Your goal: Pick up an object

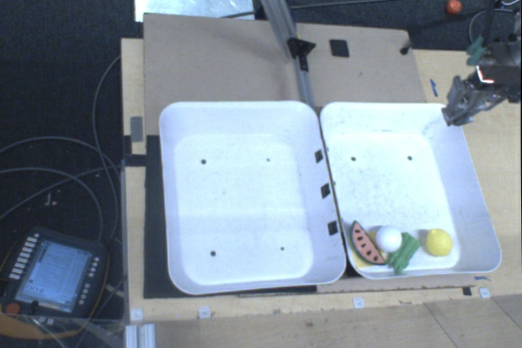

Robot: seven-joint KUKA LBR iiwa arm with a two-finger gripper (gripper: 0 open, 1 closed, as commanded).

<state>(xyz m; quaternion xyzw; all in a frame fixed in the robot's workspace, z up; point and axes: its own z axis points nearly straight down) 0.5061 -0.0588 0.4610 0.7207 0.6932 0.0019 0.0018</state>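
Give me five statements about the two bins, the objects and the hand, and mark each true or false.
1. All the objects lie in the right bin. True.
2. The yellow lemon sits in the left bin. False: it lies in the right bin, near its front right corner.
3. The white ball lies between the watermelon slice and the green object. True.
4. The hand is down among the objects. False: it is at the right bin's far right corner, well away from them.
5. The objects cluster along the right bin's near edge. True.
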